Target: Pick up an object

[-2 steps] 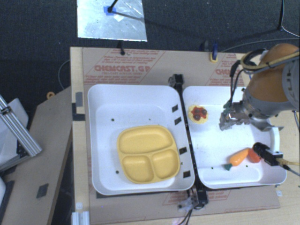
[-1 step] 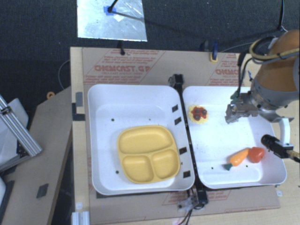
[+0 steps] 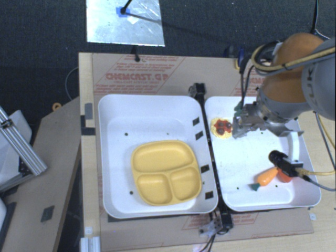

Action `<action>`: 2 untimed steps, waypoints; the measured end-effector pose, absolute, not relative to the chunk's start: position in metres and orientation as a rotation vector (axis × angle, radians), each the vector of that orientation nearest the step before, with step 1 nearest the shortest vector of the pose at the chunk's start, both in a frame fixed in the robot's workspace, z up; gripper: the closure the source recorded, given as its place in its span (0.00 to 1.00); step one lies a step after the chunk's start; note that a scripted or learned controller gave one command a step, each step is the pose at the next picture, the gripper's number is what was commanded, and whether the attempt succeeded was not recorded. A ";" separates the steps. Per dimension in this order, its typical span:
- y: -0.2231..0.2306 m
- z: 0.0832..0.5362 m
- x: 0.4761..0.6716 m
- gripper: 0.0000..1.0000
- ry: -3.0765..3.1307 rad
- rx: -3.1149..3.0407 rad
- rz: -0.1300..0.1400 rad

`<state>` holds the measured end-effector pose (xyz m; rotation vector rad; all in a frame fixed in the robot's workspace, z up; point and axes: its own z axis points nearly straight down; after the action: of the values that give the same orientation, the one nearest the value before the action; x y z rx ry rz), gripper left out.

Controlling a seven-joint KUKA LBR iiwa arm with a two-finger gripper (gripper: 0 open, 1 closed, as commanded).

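Gripper (image 3: 239,127), opening not discernible, is seen over the right bin (image 3: 231,161); a round yellow-red toy (image 3: 221,126) lies just beside it at 9 o'clock, an orange carrot (image 3: 266,176) at 5. The bin is set on printed cardboard (image 3: 142,75) over dark carpet (image 3: 42,35).

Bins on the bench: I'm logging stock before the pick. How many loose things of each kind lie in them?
Yellow divided plate: 1
Toy carrot: 1
Small yellow disc with red topping: 1
Red-orange piece beside the carrot, partly hidden: 1
Total: 4
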<state>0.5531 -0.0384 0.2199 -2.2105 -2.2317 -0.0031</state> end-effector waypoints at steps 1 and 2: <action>0.007 0.218 0.571 1.00 -2.233 -2.211 -0.005; 0.057 0.220 0.588 1.00 -2.233 -2.210 -0.007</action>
<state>0.5878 0.0568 0.2205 -2.2104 -2.2332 -0.0067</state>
